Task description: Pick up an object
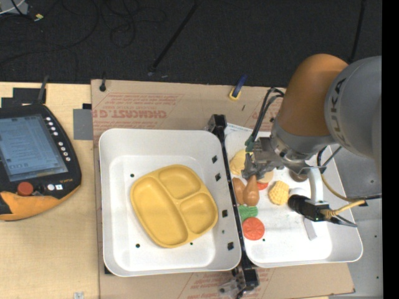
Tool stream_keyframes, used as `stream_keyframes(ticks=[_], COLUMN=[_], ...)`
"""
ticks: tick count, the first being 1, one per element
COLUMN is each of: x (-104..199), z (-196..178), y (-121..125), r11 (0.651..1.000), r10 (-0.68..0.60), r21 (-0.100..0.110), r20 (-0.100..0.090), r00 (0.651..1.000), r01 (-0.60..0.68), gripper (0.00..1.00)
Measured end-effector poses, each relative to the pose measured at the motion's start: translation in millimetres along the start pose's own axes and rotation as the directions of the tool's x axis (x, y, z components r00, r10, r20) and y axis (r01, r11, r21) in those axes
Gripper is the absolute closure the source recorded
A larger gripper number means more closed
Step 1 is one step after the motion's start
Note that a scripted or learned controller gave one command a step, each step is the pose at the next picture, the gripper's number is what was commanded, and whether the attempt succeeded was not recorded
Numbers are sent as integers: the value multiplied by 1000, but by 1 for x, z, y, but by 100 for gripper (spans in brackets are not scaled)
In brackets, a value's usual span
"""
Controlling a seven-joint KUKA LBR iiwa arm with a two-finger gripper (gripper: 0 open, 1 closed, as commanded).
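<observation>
Brown oblong toy food, smooth, glossy: one, right bin, near left wall. Gripper directly above, touching; finger spread cannot be told. Round red slice: one. Yellow knobbly corn piece: one. Yellow three-compartment plastic tray: one, left bin.

Brightness: the white bins are bright and evenly lit, the floor behind is very dark.
Shadows: soft and short, under the yellow tray.
Sharpness: a little soft, small toys lack detail.
</observation>
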State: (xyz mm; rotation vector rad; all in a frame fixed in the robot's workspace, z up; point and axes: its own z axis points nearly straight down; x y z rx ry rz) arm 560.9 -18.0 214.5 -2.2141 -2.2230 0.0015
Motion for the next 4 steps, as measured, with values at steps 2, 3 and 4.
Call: stream_keyframes(ticks=[2, 3, 4], x=[60, 58, 60], z=[-14, -20, -2], y=[13, 30, 20], r11=[1000, 1000, 1000], r10=[4, -1, 4], r21=[1, -2, 2], r20=[2, 2, 2], r00=[1000, 1000, 1000], r01=[-4, 1, -4], gripper=[100, 100, 100])
